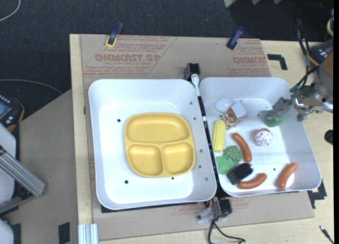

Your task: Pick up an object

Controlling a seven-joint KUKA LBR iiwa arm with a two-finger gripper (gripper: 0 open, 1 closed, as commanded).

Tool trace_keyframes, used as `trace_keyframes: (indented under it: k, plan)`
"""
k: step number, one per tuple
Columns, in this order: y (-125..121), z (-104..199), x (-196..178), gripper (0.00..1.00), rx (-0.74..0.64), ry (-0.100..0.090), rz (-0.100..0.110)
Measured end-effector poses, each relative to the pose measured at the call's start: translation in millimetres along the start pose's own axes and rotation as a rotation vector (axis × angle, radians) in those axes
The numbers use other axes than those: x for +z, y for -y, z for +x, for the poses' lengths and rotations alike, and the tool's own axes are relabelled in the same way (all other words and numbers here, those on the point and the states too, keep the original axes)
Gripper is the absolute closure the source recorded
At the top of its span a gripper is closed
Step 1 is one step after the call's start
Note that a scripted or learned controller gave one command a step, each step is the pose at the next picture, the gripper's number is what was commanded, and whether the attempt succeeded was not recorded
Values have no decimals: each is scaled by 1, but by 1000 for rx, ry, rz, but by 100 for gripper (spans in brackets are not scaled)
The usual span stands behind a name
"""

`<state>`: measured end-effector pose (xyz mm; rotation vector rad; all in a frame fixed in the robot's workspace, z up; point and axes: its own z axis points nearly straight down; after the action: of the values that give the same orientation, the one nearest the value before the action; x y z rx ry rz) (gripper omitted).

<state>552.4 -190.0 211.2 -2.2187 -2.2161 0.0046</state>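
The right bin (313, 162) holds several toy foods. A yellow corn cob (219, 135) lies by its left wall, with a green leafy piece (229, 158) and a black block (241, 172) below it. Three orange sausages lie there: one in the middle (242, 146), one at the front (252, 181), one at the front right (287, 175). A speckled white ball (262, 137) rests mid-bin. My gripper (274, 117) hangs low over the bin's right rear, just above and right of the ball, with nothing visibly in it.
The left bin (106, 132) carries a yellow divided plate (159, 143). White pieces (235, 107) and a small brown item (230, 117) sit at the rear of the right bin. Blue clamps (113, 34) (235, 37) hold the backing board. Cables run at the right edge.
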Motion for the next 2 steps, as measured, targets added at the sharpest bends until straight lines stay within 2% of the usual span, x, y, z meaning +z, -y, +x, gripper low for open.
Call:
trace_keyframes:
  k: [2]
  plan:
    - [9, 8, 112, 0, -1, -2, 1]
